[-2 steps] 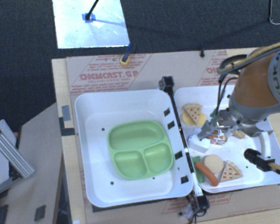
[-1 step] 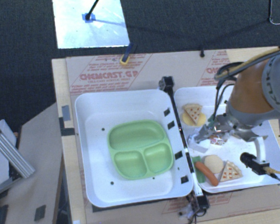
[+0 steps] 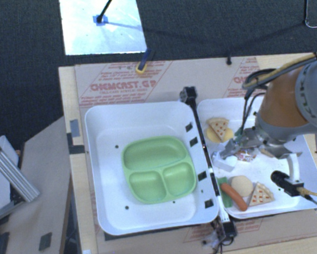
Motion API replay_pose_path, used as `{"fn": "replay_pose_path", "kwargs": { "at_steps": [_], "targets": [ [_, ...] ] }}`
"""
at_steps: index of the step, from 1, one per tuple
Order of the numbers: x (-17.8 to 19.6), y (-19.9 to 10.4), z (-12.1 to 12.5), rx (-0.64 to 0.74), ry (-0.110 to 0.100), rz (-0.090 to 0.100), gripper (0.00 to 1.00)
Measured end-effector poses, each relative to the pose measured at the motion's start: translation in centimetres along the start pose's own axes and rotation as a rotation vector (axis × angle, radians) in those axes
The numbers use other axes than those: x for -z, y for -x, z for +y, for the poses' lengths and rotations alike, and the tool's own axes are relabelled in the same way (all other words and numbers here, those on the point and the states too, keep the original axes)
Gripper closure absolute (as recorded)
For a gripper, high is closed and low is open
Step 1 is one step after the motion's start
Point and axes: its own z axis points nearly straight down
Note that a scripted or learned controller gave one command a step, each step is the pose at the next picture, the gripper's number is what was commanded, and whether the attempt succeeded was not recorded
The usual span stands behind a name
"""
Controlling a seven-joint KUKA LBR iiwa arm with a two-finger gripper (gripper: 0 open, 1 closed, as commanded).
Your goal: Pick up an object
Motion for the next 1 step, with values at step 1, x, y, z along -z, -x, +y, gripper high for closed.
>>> {"fn": "replay_pose_path", "kwargs": {
  "at_steps": [1],
  "targets": [
    [1.24,0.18,0.29,-0.001,0.008,-0.004,1.0]
  ]
}}
